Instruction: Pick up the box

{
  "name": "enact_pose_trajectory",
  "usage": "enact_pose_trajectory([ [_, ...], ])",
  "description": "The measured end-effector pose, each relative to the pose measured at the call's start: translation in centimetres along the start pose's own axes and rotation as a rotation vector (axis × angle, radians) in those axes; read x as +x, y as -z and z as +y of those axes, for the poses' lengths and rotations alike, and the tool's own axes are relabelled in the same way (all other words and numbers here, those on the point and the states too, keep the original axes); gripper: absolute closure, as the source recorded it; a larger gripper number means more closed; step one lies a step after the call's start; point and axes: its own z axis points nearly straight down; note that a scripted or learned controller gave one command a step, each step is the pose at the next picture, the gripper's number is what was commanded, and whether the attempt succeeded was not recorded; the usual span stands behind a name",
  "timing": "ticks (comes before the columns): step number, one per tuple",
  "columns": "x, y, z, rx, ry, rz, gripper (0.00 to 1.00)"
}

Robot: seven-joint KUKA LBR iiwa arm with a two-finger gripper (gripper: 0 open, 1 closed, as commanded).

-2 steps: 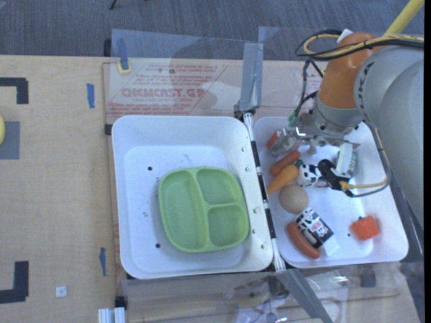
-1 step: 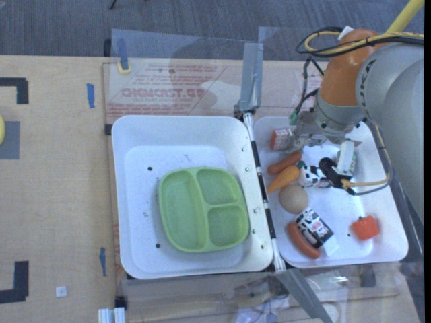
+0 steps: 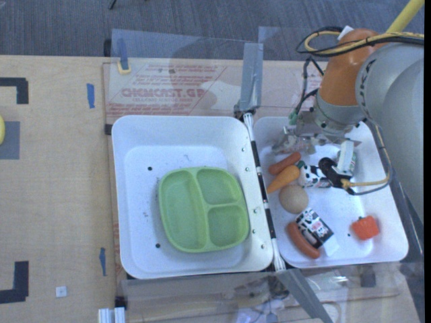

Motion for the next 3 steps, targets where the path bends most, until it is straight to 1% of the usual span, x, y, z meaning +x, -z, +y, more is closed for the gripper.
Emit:
enact_pose_trajectory([
  [1, 0.0, 0.8, 0.1, 0.0, 0.001, -0.001, 1.0],
  [2, 0.0, 0.8, 0.1, 0.0, 0.001, -0.001, 0.0],
  [3, 0.4, -0.8, -0.1, 0.0, 0.006, -0.004, 0.0],
])
